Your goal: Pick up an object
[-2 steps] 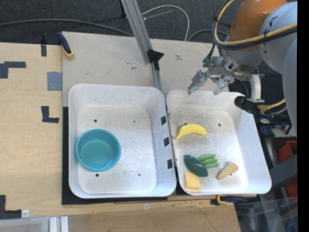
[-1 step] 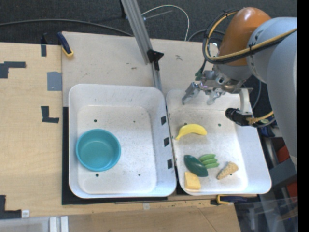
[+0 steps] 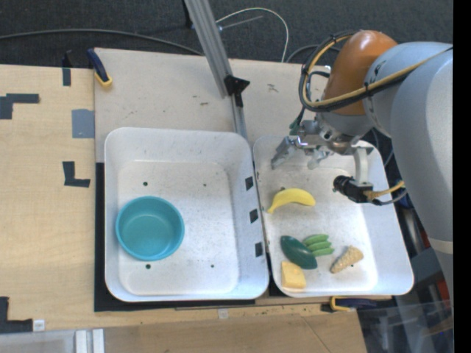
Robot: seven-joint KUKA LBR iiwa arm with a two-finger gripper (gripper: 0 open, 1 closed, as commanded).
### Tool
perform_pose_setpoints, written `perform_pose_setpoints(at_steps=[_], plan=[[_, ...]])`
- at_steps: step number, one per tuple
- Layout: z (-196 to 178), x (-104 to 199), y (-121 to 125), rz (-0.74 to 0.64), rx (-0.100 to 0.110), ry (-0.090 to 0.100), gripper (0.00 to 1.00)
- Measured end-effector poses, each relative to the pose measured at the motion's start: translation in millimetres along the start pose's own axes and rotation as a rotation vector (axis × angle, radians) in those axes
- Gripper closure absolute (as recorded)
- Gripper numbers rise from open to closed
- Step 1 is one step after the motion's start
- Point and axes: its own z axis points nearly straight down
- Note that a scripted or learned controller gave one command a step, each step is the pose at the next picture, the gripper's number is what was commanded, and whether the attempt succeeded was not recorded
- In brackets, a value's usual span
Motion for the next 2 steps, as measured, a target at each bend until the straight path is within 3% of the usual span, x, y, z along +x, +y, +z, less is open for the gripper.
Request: perform_pose_setpoints(at_steps=[1,2], plan=[[-13,1,1,-0.002,-0.005,0.0,1.0],[-67,1,12,0.0,-0.012,0.0,1.0]])
